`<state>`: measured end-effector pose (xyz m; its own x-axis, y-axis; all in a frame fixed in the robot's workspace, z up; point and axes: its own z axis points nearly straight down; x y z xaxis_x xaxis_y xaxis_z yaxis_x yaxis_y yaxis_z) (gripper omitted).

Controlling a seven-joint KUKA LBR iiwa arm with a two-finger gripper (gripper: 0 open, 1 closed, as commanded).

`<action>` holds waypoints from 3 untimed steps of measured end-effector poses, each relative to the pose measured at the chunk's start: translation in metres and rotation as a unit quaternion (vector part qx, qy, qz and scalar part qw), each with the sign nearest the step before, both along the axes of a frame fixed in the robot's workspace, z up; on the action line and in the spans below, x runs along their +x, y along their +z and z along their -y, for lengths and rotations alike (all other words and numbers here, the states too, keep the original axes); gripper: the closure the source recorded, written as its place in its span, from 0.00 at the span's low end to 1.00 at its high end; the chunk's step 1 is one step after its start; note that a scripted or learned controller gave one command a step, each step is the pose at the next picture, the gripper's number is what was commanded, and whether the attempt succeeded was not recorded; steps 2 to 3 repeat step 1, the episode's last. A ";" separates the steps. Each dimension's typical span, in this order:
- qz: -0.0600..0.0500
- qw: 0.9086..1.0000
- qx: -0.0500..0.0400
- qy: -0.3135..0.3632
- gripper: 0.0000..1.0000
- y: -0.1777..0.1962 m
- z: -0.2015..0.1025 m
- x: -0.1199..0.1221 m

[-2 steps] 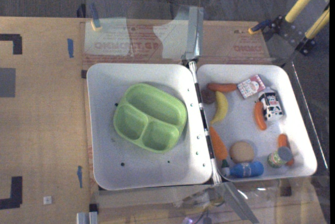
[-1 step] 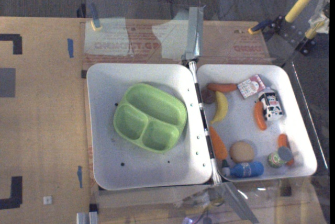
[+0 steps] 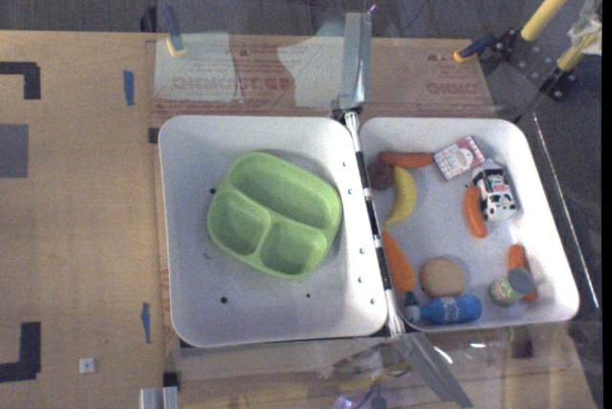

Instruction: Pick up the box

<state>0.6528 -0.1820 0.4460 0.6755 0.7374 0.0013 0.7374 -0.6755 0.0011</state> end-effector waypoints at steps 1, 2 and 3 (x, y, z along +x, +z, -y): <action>0.001 1.000 0.000 0.001 1.00 0.011 0.000 0.001; 0.001 1.000 0.000 0.001 1.00 0.011 0.000 0.001; 0.001 1.000 0.000 0.001 1.00 0.011 0.000 0.001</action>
